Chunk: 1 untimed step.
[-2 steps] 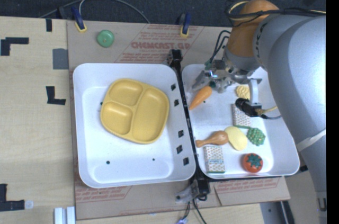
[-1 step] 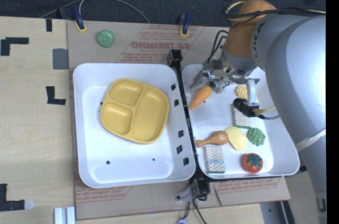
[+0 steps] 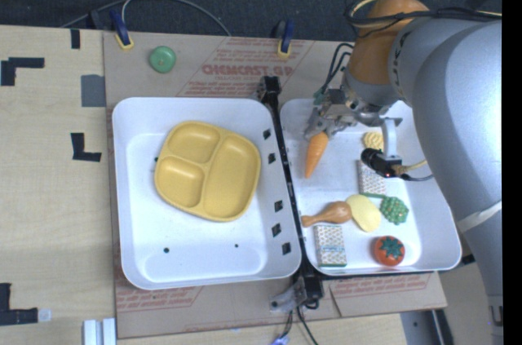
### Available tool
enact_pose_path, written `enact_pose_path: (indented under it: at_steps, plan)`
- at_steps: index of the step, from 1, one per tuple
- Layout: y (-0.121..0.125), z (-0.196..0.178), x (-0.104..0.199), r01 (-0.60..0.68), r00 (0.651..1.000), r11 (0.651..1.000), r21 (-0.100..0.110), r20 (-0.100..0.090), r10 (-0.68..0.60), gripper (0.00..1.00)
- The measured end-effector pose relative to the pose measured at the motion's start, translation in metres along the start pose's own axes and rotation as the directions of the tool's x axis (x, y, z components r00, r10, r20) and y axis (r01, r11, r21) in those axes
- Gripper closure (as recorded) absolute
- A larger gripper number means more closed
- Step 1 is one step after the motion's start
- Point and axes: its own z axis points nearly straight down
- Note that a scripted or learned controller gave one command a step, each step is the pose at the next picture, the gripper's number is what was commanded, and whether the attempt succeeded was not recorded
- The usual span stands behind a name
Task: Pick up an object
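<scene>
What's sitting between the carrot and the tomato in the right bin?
In the camera view, between the carrot and the tomato lie the yellow lemon-like piece and the drumstick.

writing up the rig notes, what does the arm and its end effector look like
The arm is a thick, rounded, smooth light-grey body with a glossy orange band above the wrist. Thin dark cables loop around that orange section. The end effector is a small grey metal assembly with dark fittings. No markings are readable on the arm.
</scene>
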Motion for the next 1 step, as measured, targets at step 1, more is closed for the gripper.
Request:
enact_pose_path:
  at_steps: [1]
  plan:
    - [0.0006, -0.1132, 0.0488, 0.001, 1.0, 1.0, -0.002, -0.002, -0.001, 1.0]
